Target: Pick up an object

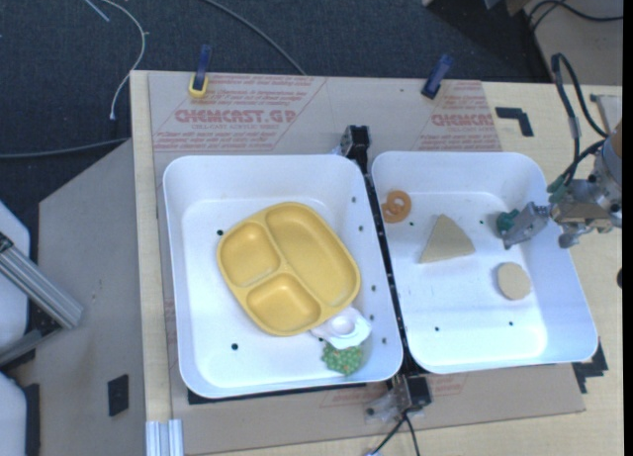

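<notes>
Dark carpet surrounds my bench, and two white bins sit side by side on a cardboard sheet (247,108) held by blue clamps. My gripper (529,224) hangs over the right bin (564,345), near its right wall, and whether it is spread or closed I cannot tell from up here. Nothing shows clamped in it.

Just to the side of my tip, toward the bin's middle, lies a tan wedge (445,240), flat on the floor and apart from me. Closer to the camera from my tip, near but not touching, rests a pale round biscuit (513,281). Farther out past the wedge, up against the divider side, sits a small orange ring (397,206).

Well away from me, in the left bin (188,197), a yellow divided tray (289,268) lies at a slant. At its near corner a small white cup (342,325) touches it, with a green bumpy lump (345,357) just below that.
</notes>
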Robot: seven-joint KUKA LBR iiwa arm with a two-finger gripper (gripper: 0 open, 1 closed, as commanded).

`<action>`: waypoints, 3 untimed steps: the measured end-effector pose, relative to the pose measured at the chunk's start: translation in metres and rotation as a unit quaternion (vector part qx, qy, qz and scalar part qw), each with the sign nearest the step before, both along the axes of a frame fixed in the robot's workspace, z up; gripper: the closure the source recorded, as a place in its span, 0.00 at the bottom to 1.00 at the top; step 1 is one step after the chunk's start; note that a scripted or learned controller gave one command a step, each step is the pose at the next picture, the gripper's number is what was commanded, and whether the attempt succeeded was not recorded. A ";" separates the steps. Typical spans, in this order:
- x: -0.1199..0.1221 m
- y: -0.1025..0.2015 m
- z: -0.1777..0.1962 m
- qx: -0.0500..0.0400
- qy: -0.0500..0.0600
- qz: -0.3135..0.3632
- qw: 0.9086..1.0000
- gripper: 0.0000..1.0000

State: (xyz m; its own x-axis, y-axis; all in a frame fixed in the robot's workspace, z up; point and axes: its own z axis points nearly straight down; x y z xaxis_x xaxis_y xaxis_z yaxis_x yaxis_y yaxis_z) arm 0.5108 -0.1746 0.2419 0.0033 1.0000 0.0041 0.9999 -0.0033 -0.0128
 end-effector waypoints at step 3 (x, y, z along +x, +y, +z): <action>0.002 0.009 -0.111 0.000 -0.002 0.001 1.000 0.00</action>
State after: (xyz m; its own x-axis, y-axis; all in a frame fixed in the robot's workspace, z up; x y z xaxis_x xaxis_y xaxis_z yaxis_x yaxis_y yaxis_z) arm 0.5132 -0.1659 0.1306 0.0005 1.0000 0.0037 1.0000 -0.0005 -0.0083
